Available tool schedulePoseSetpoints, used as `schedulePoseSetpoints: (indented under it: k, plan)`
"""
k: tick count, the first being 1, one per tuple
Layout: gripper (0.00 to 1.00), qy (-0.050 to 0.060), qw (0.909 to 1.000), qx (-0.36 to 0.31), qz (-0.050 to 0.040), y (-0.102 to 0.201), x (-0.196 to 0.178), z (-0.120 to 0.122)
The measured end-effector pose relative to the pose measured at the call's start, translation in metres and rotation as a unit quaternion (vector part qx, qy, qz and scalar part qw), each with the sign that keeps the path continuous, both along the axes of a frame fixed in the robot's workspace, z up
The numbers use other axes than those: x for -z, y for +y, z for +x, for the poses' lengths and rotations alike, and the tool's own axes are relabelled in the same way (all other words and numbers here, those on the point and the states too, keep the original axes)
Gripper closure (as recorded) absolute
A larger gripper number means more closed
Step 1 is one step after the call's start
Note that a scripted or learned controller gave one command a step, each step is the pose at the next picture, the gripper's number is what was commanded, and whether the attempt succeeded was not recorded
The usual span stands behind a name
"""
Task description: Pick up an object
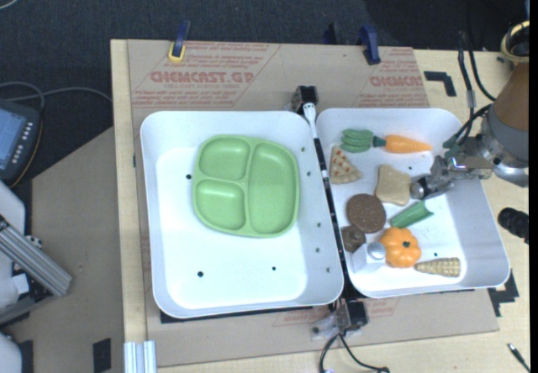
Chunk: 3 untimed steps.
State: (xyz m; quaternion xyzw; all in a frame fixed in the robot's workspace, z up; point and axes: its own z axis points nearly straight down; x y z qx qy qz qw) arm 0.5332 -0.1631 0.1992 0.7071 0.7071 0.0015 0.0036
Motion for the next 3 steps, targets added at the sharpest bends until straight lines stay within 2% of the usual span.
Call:
schedulePoseSetpoints:
  k: [1, 3]
  plan:
    - [1.00, 0.000, 1.0000, 0.000, 0.0003, 0.000, -0.028, 0.001]
    - [1.00, 0.004, 1.0000, -0.003, 0.0028, 0.113, -0.012, 0.021]
